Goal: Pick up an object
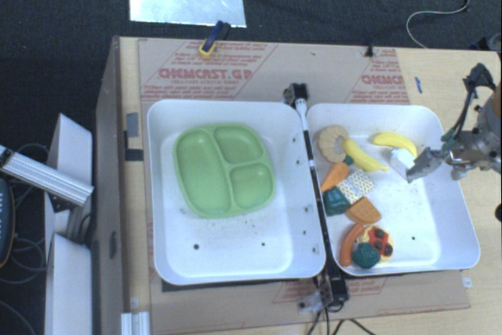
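Two white bins sit side by side on the bench. The left bin (235, 263) holds a green divided plate (223, 169), lying flat with its compartments up. The right bin (447, 235) holds a loose cluster of toy food along its 9 o'clock side, against the centre divider.

The gripper (420, 166) reaches in from 3 o'clock and hangs over the bin's 1 o'clock region, tilted down towards the food. Whether its jaws are parted or closed cannot be told here; the tip blurs into a pale block (400, 159) beside it, and nothing is clearly seen between the fingers.

The likeliest targets are the nearest items. One banana (394, 142) lies just at 11 o'clock of the gripper, its long axis running from 10 to 4 o'clock. A second banana (365, 156) lies at the gripper's 9 o'clock, on much the same axis. A round biscuit (332, 142), a carrot (336, 175) and a cracker (364, 211) lie farther off, so the approach probably favours the bananas.
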